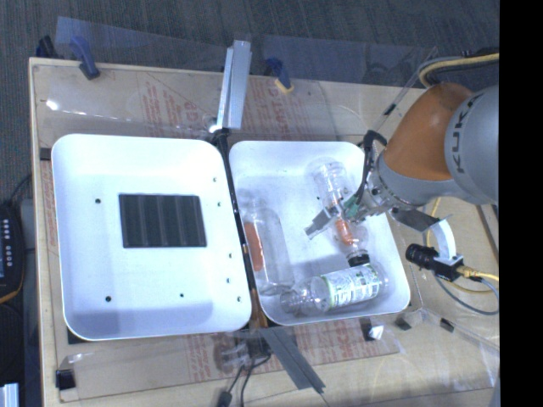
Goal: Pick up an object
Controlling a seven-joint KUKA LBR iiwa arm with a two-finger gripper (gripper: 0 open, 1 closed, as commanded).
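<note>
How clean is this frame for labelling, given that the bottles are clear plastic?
Camera view: even lighting, slightly soft focus; the clear bottles wash out against the white right bin; plastic sheeting behind the bins glints faintly; the gripper is blurred.

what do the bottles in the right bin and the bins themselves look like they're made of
Bottle with green label, bottle by the divider and bottle near the hand: likely clear glossy plastic, since the bin floor shows through. Right bin and left bin: smooth white, probably moulded plastic.
</note>
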